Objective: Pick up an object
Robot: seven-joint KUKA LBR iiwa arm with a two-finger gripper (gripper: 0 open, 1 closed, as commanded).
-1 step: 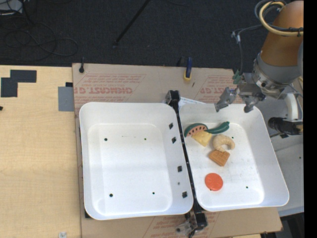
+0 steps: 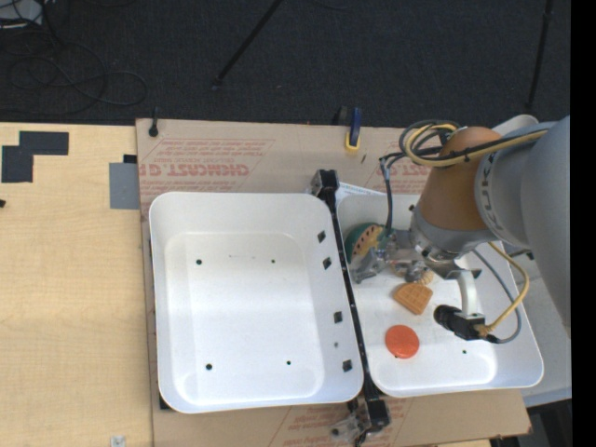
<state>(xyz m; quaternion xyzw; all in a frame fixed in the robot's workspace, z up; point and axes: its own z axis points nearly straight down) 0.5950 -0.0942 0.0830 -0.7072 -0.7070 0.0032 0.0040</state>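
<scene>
Arm point(image 2: 484, 189) reaches down into the right bin point(image 2: 517, 366); its hand point(image 2: 396, 259) is low beside a green toy point(image 2: 363, 240), near a tan cracker point(image 2: 413, 296) and red disc point(image 2: 402, 341). Bench point(image 2: 65, 287) is pale wood.

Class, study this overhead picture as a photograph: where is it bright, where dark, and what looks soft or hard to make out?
Camera view: the left bin is evenly lit, nearly washed out, with faint shadows along its walls; the floor behind the bench is dark; the gripper is small, blurred and lost under the arm; the orange disc and the tan piece read clearly.
</scene>
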